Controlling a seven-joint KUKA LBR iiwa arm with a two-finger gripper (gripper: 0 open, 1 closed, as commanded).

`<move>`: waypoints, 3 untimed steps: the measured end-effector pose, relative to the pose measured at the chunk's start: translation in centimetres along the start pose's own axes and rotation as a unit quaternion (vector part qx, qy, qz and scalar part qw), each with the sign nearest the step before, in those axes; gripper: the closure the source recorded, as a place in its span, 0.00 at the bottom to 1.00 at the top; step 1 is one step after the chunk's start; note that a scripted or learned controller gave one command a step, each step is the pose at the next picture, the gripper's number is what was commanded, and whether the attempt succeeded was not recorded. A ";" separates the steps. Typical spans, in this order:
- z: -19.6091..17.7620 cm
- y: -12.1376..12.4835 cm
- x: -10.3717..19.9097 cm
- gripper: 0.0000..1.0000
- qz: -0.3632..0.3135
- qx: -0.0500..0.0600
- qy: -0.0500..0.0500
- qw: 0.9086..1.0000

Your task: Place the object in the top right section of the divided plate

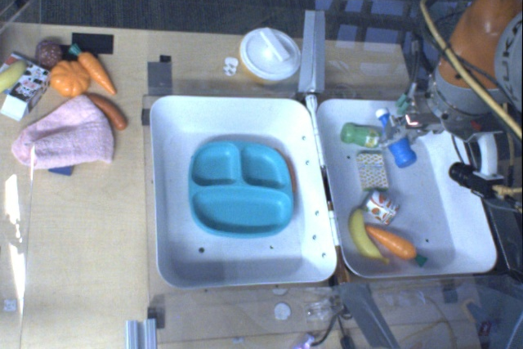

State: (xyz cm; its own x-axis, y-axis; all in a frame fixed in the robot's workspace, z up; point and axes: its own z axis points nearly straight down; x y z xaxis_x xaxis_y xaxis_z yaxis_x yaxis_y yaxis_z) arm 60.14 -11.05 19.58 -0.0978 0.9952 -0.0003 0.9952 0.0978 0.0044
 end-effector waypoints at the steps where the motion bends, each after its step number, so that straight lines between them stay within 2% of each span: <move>1: 1.2 -0.5 6.9 1.00 0.040 0.002 0.001 0.999; 2: 1.1 -2.9 14.0 1.00 0.001 0.002 0.001 1.000; 3: 1.1 -2.9 13.9 0.00 0.001 0.002 0.000 1.000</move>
State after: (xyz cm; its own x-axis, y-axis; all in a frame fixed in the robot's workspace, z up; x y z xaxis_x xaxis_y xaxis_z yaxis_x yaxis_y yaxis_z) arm 55.89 2.51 18.42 -0.0949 0.9955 0.0006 0.9955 0.0949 0.0008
